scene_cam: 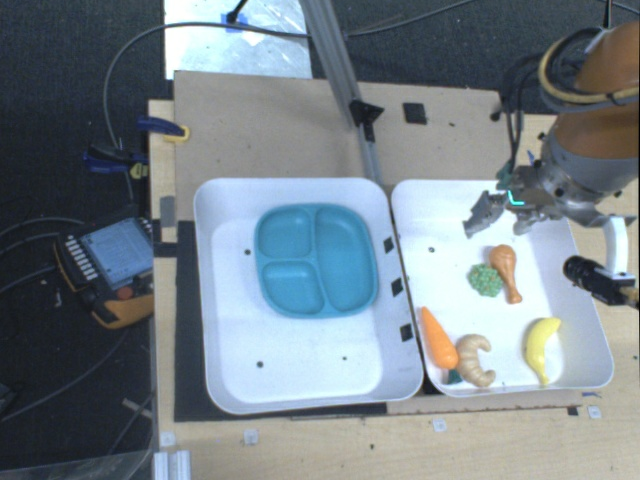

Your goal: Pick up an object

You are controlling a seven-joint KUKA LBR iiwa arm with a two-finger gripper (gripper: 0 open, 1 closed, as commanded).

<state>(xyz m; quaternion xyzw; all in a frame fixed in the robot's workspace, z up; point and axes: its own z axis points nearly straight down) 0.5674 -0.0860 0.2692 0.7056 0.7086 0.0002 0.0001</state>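
Sitting on the counter [270, 128]: two white bins side by side. Lying in the left bin [215, 298]: a blue divided plate [316, 260], flat, toward the upper middle. Holding five toy foods in the right bin [440, 218], all gathered in its lower half. Resting at the lower left of that bin, an orange carrot [437, 337], and just beside it, touching or nearly so, a tan croissant [476, 359]. Lying near the lower right corner, a yellow banana [541, 346], apart from the rest. Sitting mid-bin, a green broccoli [486, 281] pressed against a brown drumstick [506, 269] on its right.

Reaching in from the right, the grey arm [590, 118] with its orange band, hanging over the upper right of the right bin. Hovering above the bin floor, the claw [494, 211], with grey fingers [480, 215] pointing down and left, carrying nothing between them; whether spread or closed, impossible to tell from this angle. Lying just below the claw and slightly right, the drumstick and broccoli, nearest of the foods, with nothing standing between. Remaining farther down, the carrot, croissant and banana. Poking in at the right rim, a black part [595, 278].
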